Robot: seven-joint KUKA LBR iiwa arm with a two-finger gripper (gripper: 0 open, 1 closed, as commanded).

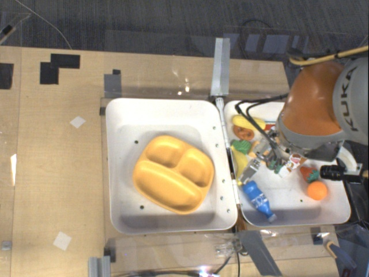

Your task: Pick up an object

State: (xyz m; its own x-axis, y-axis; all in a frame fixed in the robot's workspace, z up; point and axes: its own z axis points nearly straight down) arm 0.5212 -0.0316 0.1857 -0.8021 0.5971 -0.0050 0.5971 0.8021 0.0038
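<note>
Camera view looks down on two shallow white plastic bins set side by side on a pale wooden bench. Largest is the grey arm with its orange band, leaning in from the right over the right bin. The left bin carries a big yellow moulded plastic tray with three compartments, lying tilted near its middle. In the right bin the two-finger gripper hangs low over the clutter near the dividing wall; whether its fingers are open or shut I cannot tell, and nothing shows between them.

Candidates for picking all sit close together: a blue plastic bottle just beside the gripper, an orange ball further right, a yellow banana-shaped toy and a small green piece along the wall. That crowding is my worry: a descent could land between items, nudge the rounded bottle so it rolls off, or jam a finger against the bin wall.
</note>
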